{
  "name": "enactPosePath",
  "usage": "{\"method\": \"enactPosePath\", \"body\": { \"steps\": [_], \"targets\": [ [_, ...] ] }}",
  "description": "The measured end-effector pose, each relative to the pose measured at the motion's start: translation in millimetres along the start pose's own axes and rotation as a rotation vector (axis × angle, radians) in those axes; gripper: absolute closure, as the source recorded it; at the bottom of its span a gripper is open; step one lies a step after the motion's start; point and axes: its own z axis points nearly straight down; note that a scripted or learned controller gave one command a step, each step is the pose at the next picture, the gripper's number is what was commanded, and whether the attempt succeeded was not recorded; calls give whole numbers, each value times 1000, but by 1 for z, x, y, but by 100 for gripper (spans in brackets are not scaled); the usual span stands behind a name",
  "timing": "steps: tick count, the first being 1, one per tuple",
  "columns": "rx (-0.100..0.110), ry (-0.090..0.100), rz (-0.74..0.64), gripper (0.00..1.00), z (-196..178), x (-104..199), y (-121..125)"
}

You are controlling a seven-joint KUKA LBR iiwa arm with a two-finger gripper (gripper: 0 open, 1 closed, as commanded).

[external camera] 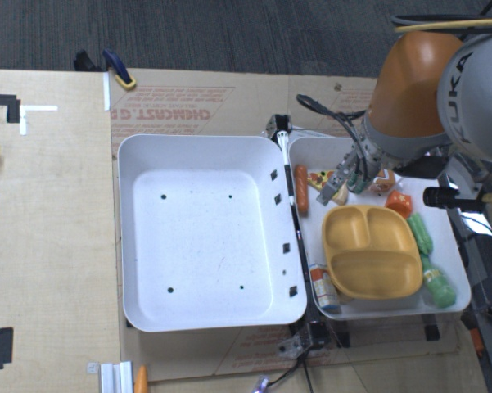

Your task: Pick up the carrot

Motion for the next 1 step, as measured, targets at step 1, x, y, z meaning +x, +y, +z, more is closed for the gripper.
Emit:
{"method": "enactPosePath", "body": {
  "steps": [1],
  "targets": [
    [0,3,-90,100,11,71,9]
  ]
}}
